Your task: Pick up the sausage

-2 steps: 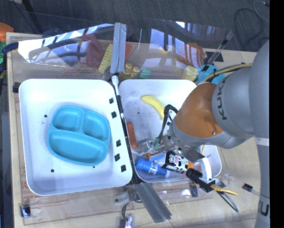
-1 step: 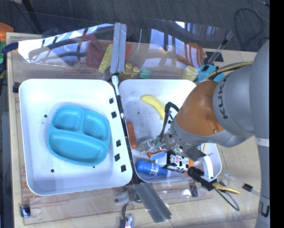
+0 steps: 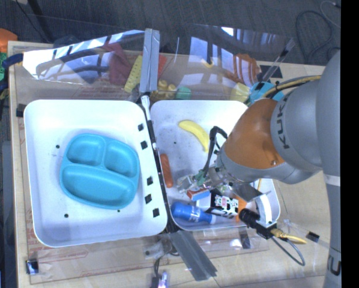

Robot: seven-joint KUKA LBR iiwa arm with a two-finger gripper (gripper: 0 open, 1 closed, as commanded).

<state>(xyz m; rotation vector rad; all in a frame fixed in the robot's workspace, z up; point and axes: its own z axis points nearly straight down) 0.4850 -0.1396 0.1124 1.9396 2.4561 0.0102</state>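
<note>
The grey arm (image 3: 311,125) is extended in from the right, its orange band (image 3: 257,140) bent downward, and the gripper (image 3: 205,183) is lowered at its end.

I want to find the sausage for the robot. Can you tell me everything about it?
The sausage is a small orange-red stick, smooth like plastic. It lies flat and lengthwise on the floor of the right bin, tight by the bin's left wall. Nothing holds it. The gripper hangs to its right, apart from it, over a clutter of small things. A banana lies further up the bin.
</note>
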